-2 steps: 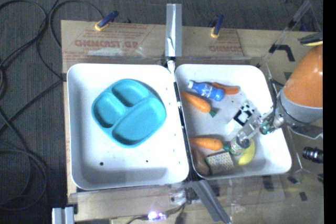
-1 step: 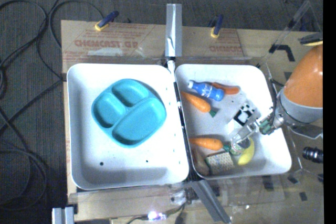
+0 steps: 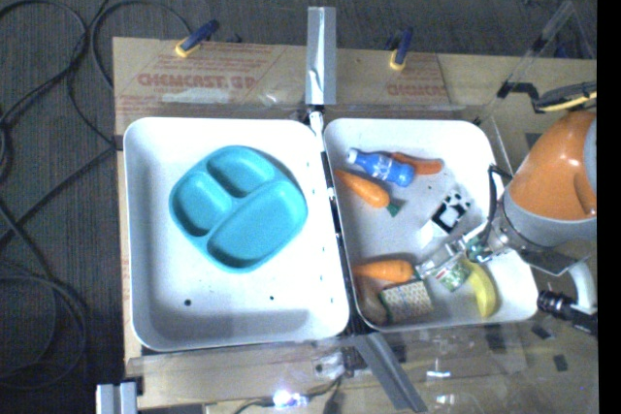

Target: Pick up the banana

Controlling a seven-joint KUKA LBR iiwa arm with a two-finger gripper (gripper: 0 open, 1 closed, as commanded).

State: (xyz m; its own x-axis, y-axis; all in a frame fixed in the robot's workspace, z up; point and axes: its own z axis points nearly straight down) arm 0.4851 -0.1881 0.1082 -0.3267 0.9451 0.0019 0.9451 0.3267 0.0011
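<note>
Reaching in low from the right, the arm (image 3: 553, 184) sets its fingers (image 3: 448, 265) beside the banana (image 3: 484, 294); their spread is unclear.

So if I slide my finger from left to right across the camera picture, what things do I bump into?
Blue divided plate → orange carrot → blue bottle → black-and-white tag → banana → orange band on the robot arm.

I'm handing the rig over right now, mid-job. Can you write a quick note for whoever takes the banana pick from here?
Gripper: low in the right bin, near its front right corner; no grasp confirmed.
Banana: lying on the bin floor at that corner, just right of the gripper.
Nearby: carrot to the gripper's left.
Done: arm brought down close to the banana.
Left: grasp and lift it.
</note>
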